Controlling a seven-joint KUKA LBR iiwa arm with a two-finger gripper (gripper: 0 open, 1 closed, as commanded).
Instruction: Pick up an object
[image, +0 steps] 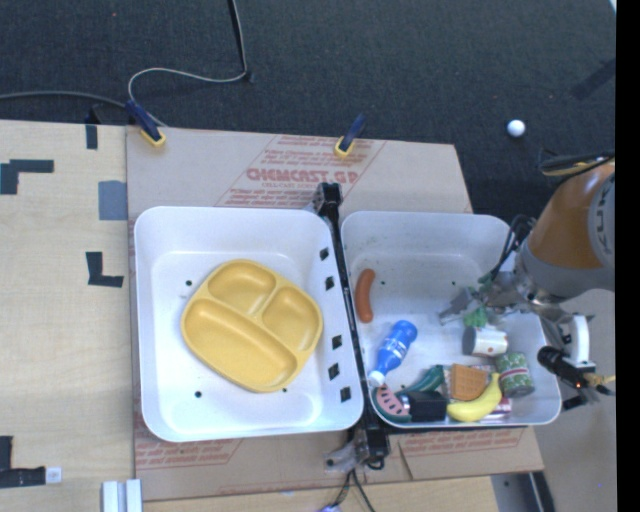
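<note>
The arm (575, 230) reaches in from the right, and its claw (478, 308) is low in the right bin (425, 235) — I cannot tell how the claw is set. A small white and green thing (487, 340) lies just under it. Near the front are a banana (475, 404), a blue bottle (392, 348) and a melon slice (392, 403). A hot dog (365, 295) lies by the left wall. The left bin (160, 300) holds a yellow plate (252, 323).

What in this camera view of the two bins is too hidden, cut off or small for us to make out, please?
- Gripper, camera view: dark and small against the right bin; whether it grips anything cannot be told.
- Items beneath the banana: overlapped and too small to identify.
- Arm: cut off by the right edge.
</note>
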